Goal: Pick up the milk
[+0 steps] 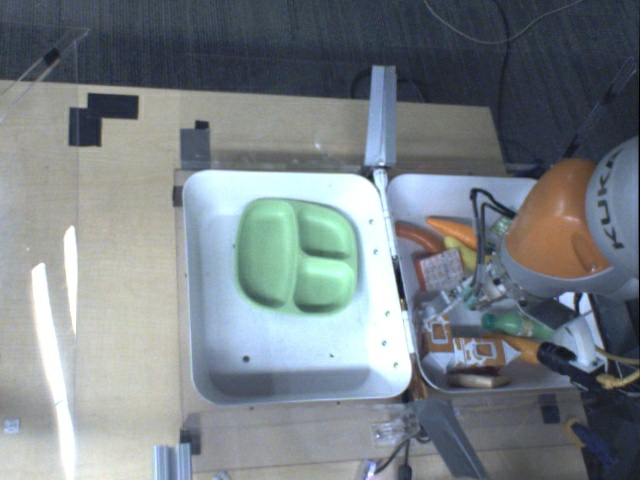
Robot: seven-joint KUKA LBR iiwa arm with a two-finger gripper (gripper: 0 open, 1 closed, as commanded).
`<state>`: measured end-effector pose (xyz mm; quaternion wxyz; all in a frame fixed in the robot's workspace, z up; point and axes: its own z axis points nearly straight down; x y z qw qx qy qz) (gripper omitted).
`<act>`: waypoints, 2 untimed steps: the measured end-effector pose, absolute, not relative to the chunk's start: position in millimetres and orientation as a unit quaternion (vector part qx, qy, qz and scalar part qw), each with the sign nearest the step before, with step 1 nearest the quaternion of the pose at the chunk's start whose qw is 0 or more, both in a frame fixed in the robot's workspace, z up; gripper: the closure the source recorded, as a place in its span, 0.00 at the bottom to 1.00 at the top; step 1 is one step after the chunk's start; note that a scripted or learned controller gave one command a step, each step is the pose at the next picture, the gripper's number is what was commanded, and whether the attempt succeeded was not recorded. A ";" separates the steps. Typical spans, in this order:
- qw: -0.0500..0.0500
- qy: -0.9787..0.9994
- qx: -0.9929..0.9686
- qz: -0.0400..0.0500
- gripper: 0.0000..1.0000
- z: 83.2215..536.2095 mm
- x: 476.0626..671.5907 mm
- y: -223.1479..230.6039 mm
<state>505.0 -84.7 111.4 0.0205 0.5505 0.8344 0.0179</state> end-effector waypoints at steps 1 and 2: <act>0.003 0.855 0.519 0.002 0.00 185.6 488.8 -78.8; 0.016 0.836 0.548 0.011 0.00 116.2 498.7 -86.4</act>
